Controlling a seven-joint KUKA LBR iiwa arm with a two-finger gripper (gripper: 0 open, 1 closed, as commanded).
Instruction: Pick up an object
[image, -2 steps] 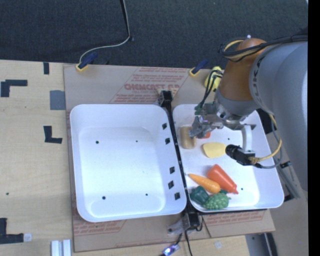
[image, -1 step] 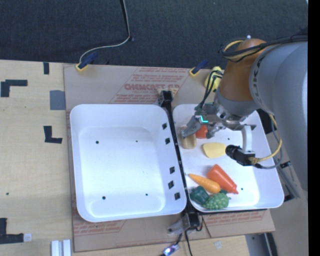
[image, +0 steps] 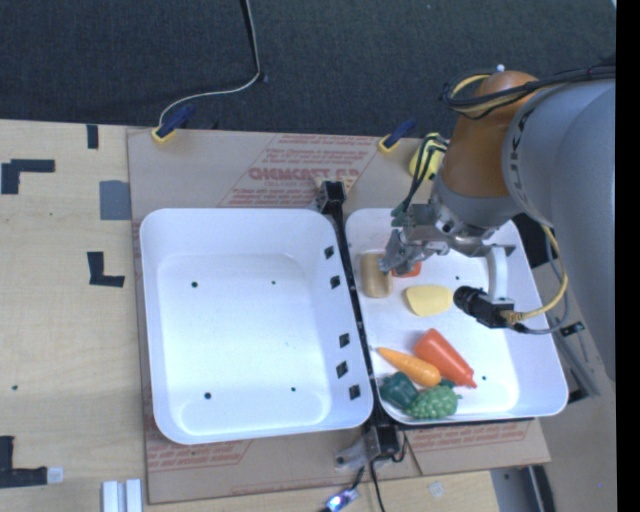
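Observation:
My gripper (image: 402, 262) is low over the back left part of the right bin (image: 530, 395), reaching in from the right. A small orange-red thing (image: 410, 268) shows right at its fingertips, mostly hidden, and I cannot tell if it is held. A tan roll-shaped object (image: 373, 275) lies just left of the gripper by the divider. A yellow piece (image: 428, 299) lies just in front of it. Near the front of the bin lie an orange carrot (image: 408, 365), a red pepper-like piece (image: 445, 358) and green broccoli (image: 430, 402) beside a dark green piece (image: 397, 390).
The left bin (image: 160, 300) stands beside the right one, with a black clipped divider (image: 345, 300) between them. A black cable connector (image: 480, 305) hangs over the right bin behind the yellow piece. The arm's bulk covers the bin's back right corner.

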